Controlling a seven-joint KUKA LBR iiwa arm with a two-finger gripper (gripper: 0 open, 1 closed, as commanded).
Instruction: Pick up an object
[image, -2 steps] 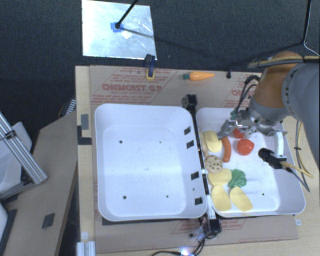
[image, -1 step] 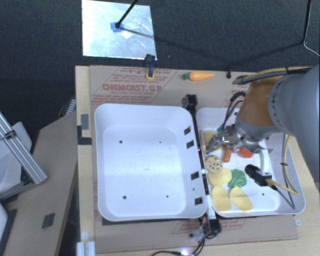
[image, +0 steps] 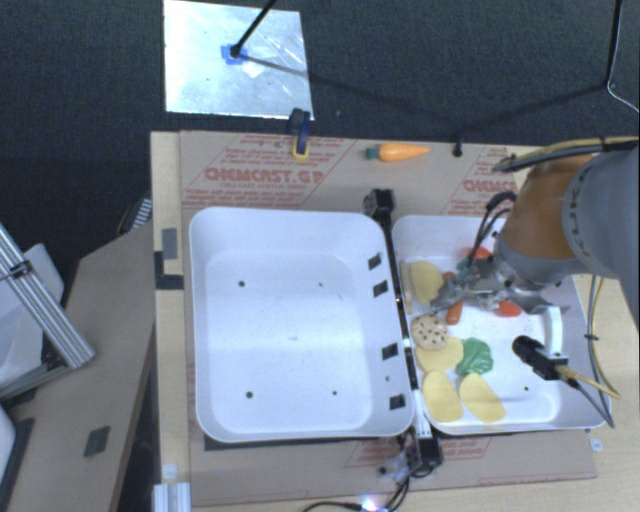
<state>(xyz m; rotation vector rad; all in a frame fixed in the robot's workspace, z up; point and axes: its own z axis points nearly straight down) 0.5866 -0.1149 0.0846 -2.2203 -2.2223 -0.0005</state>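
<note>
Over the right bin, the tool hangs low among toy foods, just beside a yellow piece and a small orange piece. Whether it is open or holding anything cannot be told. A green piece lies near.

Red piece half under the grey arm.

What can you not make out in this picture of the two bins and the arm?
Camera view, all three:
1. Right bin: its far right corner is hidden by the arm.
2. Red thing: partly under the arm, so its shape is unclear.
3. Orange thing: partly covered by the gripper and too small to name.
</note>
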